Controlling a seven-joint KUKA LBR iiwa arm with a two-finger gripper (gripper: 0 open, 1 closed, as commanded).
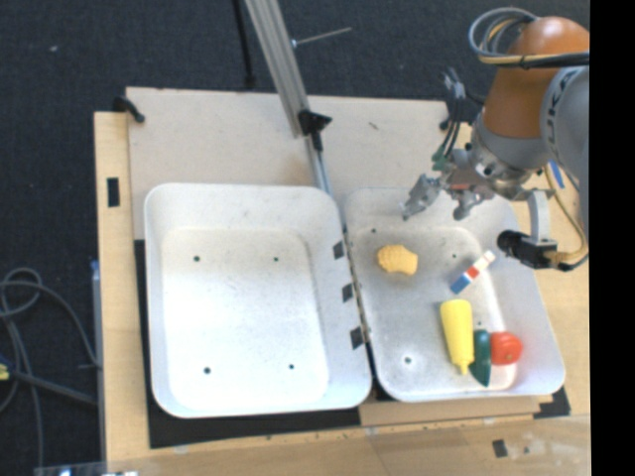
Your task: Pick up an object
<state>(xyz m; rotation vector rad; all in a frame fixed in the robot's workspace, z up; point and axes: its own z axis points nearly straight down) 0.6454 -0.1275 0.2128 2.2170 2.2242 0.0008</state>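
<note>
- Overhead, my gripper (pixel 442 198) hung open and unladen above the right bin's (pixel 526 380) far rim.
- A yellow lump (pixel 397 260) lay near the divider, open white floor around it.
- The left bin (pixel 164 296) flanked it.

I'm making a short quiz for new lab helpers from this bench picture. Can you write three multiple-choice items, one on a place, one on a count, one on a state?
1. Which bin holds the yellow lump?
A. the left bin
B. the right bin
C. neither, it lies on the bench

2. How many loose things lie in the right bin?
A. one
B. two
C. more than two

3. How does the gripper stand to the things?
A. it hangs over the bin's far edge with nothing between its fingers
B. it holds the yellow cylinder
C. it presses on the red ball

Answers
1. B: the lump sits near that bin's middle.
2. C: lump, a small red, white and blue piece, yellow cylinder, a green piece and red ball.
3. A: its fingers are apart from every thing.
</note>
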